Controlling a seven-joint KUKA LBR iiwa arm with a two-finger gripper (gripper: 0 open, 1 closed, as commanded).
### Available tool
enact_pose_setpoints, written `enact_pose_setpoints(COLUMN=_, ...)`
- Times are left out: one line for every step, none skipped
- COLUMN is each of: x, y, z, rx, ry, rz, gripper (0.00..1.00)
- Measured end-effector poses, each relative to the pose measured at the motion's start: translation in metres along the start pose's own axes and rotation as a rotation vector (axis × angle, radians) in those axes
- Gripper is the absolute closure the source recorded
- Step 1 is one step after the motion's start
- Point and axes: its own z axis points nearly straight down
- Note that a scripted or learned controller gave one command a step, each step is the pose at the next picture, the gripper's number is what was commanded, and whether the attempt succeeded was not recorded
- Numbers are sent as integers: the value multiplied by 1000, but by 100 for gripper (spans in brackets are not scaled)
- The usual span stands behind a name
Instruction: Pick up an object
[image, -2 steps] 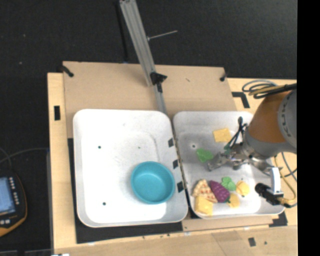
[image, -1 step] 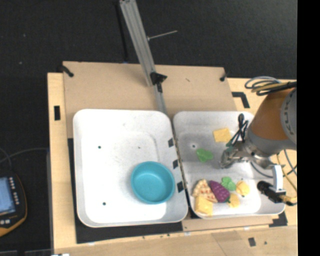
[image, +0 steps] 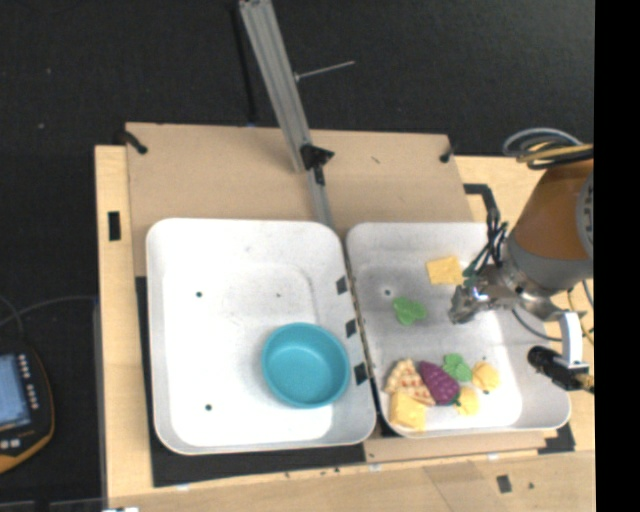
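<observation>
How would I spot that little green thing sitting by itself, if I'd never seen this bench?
Look in the right-hand white bin, not the one holding the blue bowl. Near its middle, just left of the claw, lies a small green piece. It sits alone on bare white, apart from the heap of toy food along the near edge.

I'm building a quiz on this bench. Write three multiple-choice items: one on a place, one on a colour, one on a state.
1. Where does the bowl sit?
A. in the left bin
B. in the right bin
C. on the bare bench

2. What colour is the bowl?
A. red
B. teal blue
C. black

3. How does the pincer stand relative to the small green piece?
A. clamped on it
B. beside it, apart
C. over the left bin

Answers: 1 A, it rests in the left bin's lower right part. 2 B, its whole surface is teal blue. 3 B, white bin floor shows between them.
</observation>
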Motion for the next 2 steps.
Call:
enact_pose_setpoints(x=-2, y=1, z=-51, rx=-1, ry=-1, rz=-1, gripper=100)
enact_pose_setpoints(x=55, y=17, z=-52, rx=-1, ry=2, rz=-5, gripper=100)
